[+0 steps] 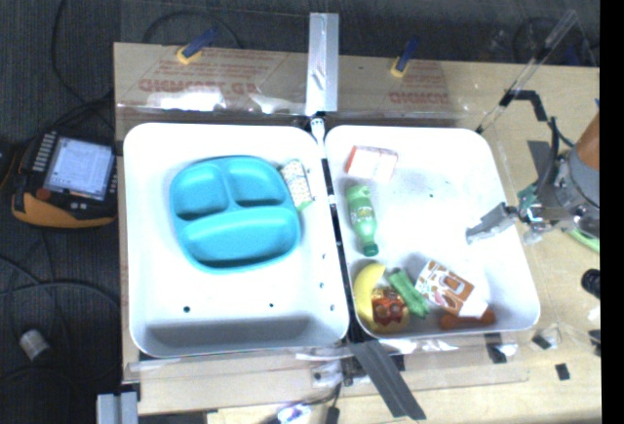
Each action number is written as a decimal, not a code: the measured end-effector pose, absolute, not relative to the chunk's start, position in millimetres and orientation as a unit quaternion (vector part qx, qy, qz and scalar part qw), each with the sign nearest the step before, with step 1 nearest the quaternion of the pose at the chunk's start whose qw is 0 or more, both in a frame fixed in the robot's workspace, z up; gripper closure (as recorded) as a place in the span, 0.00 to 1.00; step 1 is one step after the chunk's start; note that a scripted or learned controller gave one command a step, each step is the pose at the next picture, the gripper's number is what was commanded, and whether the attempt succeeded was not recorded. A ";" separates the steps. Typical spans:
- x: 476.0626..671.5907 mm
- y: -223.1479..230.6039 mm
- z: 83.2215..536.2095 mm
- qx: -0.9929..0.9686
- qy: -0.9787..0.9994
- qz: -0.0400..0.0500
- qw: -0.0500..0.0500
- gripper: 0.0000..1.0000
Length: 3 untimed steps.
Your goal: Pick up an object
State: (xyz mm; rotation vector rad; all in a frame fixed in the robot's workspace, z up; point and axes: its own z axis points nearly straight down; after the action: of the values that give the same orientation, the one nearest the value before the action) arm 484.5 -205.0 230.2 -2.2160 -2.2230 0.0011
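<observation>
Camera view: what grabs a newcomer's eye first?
The bright blue three-compartment plastic tray lying in the left white bin stands out most. Next, the clutter in the right white bin: a green plastic bottle near the divider and a yellow banana-like toy at the near edge.

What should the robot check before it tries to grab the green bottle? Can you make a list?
1. Green bottle in plain sight in the right bin: ok.
2. Bare floor around the bottle for fingers: ok.
3. Gripper over the bottle: not ok, it sits near the bin's right wall.
4. Fingers open: cannot tell.
5. Gripper carrying nothing: cannot tell.
6. Bottle lying flat: ok.
</observation>
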 end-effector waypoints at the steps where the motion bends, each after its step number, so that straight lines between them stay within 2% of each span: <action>1: 483.0 -152.8 121.3 -0.688 -0.726 0.001 0.002 0.00; 2: 491.0 -194.5 94.6 -0.475 -0.880 -0.004 -0.008 0.00; 3: 571.5 -192.7 90.2 -0.485 -0.874 -0.002 -0.008 0.00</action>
State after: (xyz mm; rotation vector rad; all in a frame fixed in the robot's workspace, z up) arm 571.5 -192.7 90.2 -1.5312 -2.7606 -0.0061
